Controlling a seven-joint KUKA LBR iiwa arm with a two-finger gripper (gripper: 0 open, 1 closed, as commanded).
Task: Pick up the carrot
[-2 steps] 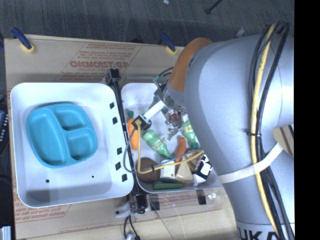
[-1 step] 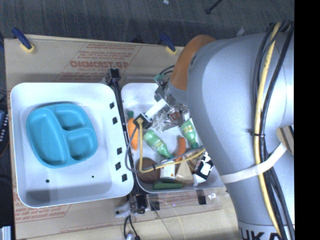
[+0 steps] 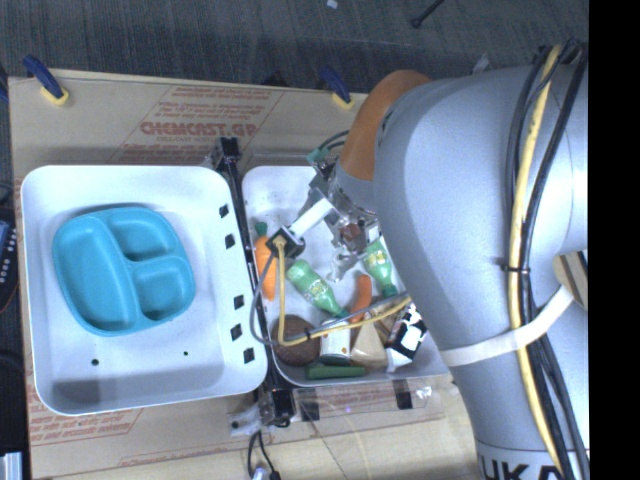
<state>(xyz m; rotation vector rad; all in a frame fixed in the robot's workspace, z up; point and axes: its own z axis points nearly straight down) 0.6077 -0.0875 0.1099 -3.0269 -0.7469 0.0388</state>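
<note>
Carrot is lying against the left wall of the right bin. Claw is hovering mid-bin among clutter; can't tell its grip state. Risk: it's grabbing the green bottle or nearby orange piece instead, since they're crowding it.

Arm: bulky smooth grey casing, orange band above wrist. Black and yellow cables run down its side, white strap across them. Partial "UKA" lettering near base. Metallic wrist hardware.

Orange carrot, upright, right bin's left edge
</note>
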